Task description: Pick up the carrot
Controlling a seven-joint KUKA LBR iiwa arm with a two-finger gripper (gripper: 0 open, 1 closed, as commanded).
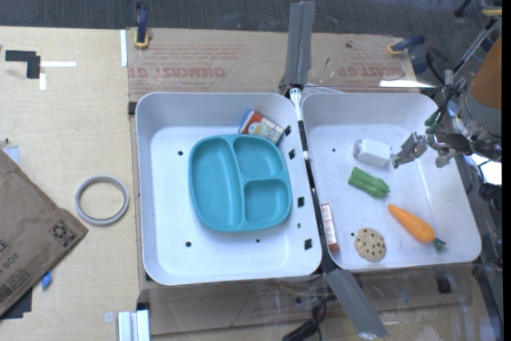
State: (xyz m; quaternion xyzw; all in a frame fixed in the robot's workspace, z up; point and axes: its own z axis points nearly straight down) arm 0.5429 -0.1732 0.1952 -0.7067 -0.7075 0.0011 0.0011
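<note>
Carrot (413,224) lies in right bin (319,172), near bin's front right corner, orange body slanted, green tip toward corner. Jaws (427,152) hover over right bin's right side, back of carrot, well apart from it, spread, nothing between them. Same bin: white block (372,152) near middle, green vegetable (368,183) just in front of it, round cookie (370,244) near front edge. Left bin (152,172) carries blue 3-part plate (239,181); small printed pack (262,126) at plate's back edge. Tape ring (101,199) on surface left of bins.
</note>
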